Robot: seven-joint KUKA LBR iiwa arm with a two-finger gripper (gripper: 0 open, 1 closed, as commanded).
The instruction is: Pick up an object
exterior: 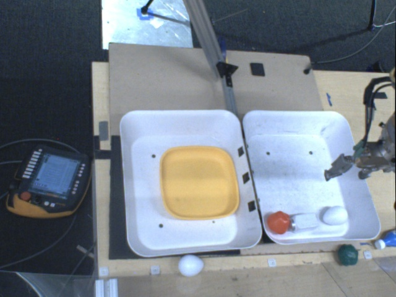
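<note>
Bench: your two white bins sit side by side on a brown board over the pale bench point(204, 271), dark carpet beyond.
Right bin point(297, 159): your landmark. A red ball point(278, 222), a clear piece point(304, 221) and a white egg shape point(335, 215) line its near wall.
Left bin point(139, 166): holds a yellow plate point(200, 182).
Tool point(337, 167): over the right bin's far-right side, above the egg shape; you cannot tell its opening.
Room: a pendant point(46, 185) lies on the carpet, left of both bins.
</note>
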